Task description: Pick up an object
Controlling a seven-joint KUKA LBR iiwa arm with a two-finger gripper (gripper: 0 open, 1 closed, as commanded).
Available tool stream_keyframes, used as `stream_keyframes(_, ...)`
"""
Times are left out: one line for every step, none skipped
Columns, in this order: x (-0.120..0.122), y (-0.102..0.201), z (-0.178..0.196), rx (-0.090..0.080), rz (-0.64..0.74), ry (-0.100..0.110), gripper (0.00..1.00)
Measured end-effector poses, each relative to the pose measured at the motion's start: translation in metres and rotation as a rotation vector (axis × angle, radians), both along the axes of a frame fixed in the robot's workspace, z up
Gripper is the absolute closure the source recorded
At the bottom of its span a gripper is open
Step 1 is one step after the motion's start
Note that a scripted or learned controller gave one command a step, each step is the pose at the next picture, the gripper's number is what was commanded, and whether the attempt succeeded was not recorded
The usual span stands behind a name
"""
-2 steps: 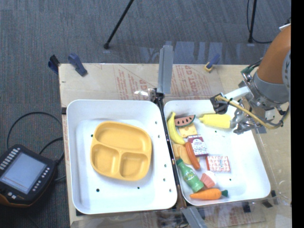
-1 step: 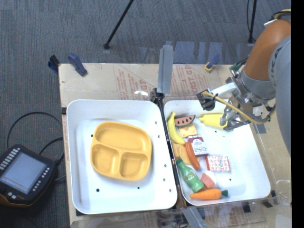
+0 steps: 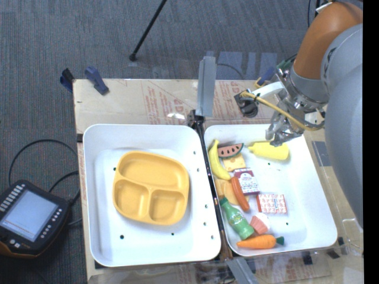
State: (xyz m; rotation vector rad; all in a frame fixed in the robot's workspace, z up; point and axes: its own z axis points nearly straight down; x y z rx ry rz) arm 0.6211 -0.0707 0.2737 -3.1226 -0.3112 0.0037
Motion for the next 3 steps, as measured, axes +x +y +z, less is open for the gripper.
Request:
stream_keyframes(-0.012, 0.001, 0.012, -0.002, 0.078, 0.001, 1.0)
stream_keyframes(0.016, -0.005, 0.013, 0.0, 0.004, 0.0, 1.0)
stream_keyframes(-0.059, 0.049, 0.002, -0.001, 0.004, 0.001, 1.0)
